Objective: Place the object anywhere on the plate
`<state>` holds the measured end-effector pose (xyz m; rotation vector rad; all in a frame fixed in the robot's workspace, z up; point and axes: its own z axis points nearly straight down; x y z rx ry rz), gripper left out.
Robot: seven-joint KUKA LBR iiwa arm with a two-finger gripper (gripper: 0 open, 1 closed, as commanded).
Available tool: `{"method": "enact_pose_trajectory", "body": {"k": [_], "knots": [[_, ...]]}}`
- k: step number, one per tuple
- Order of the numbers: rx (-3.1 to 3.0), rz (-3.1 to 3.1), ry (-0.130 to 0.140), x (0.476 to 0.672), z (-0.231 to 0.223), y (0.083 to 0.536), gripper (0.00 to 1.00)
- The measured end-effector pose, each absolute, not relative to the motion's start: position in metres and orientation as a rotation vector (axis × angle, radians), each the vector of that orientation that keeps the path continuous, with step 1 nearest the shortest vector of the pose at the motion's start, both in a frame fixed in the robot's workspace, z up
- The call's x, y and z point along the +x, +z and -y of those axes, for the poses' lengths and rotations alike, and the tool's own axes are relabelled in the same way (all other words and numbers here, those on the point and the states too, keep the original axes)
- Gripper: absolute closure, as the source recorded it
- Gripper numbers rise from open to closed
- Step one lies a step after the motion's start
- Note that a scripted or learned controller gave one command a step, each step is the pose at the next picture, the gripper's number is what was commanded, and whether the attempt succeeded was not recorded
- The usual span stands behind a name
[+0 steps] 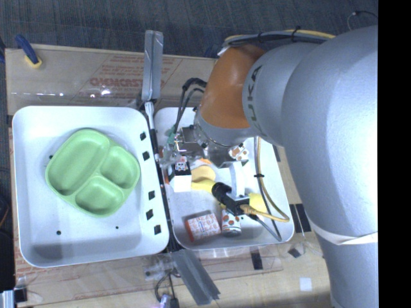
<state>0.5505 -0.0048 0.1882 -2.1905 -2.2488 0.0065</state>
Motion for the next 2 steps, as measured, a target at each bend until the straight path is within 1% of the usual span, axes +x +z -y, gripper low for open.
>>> {"method": "enact_pose_trajectory", "body": {"k": [1, 2], "knots": [[-2.039, 2.386, 0.007, 0.5932, -0.0628, 0.1878, 1.00], [-2.039, 2.386, 0.007, 0.5932, -0.0627, 0.1879, 0.00]]}}
